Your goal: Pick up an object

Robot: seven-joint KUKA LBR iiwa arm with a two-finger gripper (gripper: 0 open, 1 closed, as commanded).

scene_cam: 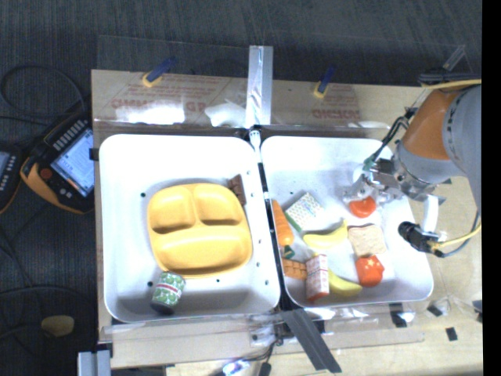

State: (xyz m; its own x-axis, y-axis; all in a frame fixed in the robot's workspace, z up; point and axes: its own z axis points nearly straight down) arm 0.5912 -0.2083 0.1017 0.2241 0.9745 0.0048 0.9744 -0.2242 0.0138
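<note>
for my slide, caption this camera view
KUKA gripper poised above a red object in the right bin; yellow tray in the left.

White bins: two, left [117, 210] and right [329, 151]. Yellow divided tray [200, 229]: one. Green-patterned cup [166, 291]: one. Bananas: two [322, 238] [344, 285]. Carrot [282, 223]: one. Toast slice [365, 241]: one. Red items: two [362, 206] [370, 269]. Small cartons: two [304, 207] [317, 276].

Your gripper [365, 188] sits low in the right bin [329, 151]. Behind it and to its left lies bare floor; ahead crowd toast [365, 240], banana [322, 239], carton [316, 276] and tomato [369, 269].
</note>
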